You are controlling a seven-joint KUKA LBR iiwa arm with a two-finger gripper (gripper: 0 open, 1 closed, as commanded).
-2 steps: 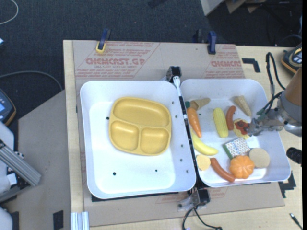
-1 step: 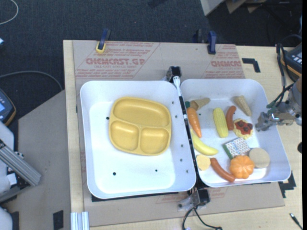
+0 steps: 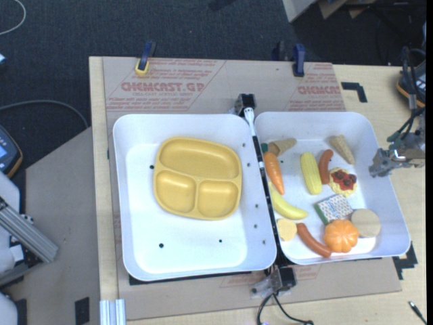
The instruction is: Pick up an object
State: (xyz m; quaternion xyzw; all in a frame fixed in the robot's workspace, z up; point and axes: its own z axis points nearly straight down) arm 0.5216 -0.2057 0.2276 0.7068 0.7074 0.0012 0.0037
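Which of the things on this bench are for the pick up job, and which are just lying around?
For the job:
gripper at the right bin rim
carrot
corn cob
banana
small pumpkin
sausage
other toy food in that bin

Just lying about:
yellow divided plate in the left bin
yellow clamp
blue clamp

bins: 2 | divided yellow plate: 1 | toy foods: about 12 | clamps: 2

cam: 1 fixed overhead | slanted down | covers 2 bins, bench
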